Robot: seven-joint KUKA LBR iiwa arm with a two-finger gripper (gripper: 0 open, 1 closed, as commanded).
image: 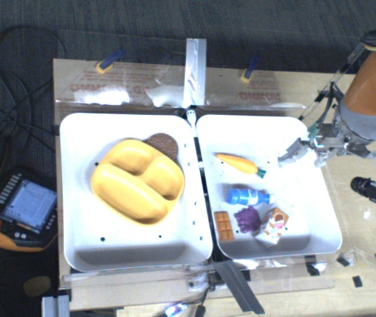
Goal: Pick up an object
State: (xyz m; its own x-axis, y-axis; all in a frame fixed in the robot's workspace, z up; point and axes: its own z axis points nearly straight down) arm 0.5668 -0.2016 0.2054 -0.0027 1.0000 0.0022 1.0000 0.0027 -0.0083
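My gripper (298, 149) hangs over the right rim of the right bin (320, 197), with the grey arm and its orange band reaching in from the right. Nothing shows between its tips. In this bin lie an orange carrot-shaped toy with a green end (238, 164), a small blue bottle (247, 196), a purple lump (247, 220), a brown ridged bar (223, 225) and a small white and red carton (275, 224). The carrot toy is the closest, a short way left of the gripper.
The left bin (82, 243) holds a big yellow lobed object (138, 180) with a dark brown disc (162, 144) tucked behind it. A metal divider (195, 71) stands at the back between the bins. A handheld controller (16, 210) lies off the bench at left.
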